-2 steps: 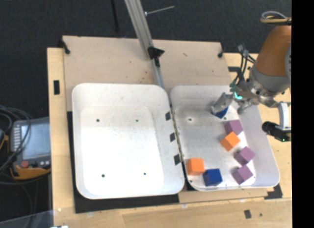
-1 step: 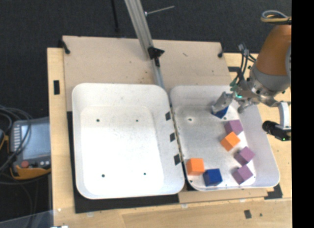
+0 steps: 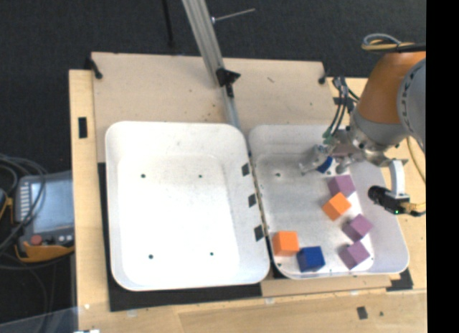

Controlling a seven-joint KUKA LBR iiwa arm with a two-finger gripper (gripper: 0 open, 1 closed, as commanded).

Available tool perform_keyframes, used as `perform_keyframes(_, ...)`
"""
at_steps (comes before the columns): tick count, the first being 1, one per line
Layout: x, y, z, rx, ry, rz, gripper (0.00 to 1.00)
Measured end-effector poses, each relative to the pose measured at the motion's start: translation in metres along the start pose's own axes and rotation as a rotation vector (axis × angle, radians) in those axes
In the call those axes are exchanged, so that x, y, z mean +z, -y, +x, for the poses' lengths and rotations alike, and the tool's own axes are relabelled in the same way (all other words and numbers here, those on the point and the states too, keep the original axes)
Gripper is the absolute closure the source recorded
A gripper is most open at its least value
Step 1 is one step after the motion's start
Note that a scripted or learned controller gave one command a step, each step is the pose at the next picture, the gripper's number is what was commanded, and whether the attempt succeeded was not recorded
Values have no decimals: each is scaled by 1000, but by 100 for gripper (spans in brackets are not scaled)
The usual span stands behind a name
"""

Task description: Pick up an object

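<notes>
The right bin [image 3: 287,152] holds several small blocks. A purple block [image 3: 342,184] and an orange block [image 3: 336,206] lie mid-right, with two more purple blocks [image 3: 356,226] [image 3: 353,254] below them. Another orange block [image 3: 286,242] and a blue block [image 3: 310,258] sit near the front wall. My gripper [image 3: 320,163] hangs low over the upper middle of this bin, just up and left of the top purple block. A small blue patch [image 3: 328,164] shows at the gripper; what it belongs to is unclear.
The left bin [image 3: 179,206] lies beside the right one, with a shared divider between them. A slanted metal pole [image 3: 204,30] rises behind the bins. A pendant with cables rests off the bench at the left edge.
</notes>
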State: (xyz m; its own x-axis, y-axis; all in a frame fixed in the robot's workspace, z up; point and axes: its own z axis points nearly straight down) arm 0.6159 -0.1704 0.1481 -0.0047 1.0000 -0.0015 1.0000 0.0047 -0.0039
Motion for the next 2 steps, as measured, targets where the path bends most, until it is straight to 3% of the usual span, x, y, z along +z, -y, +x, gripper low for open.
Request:
perform_keyframes(1, 51, 0, -1, 3, 1, -3, 0)
perform_keyframes(2, 37, -2, -2, 5, 1, -10, 100)
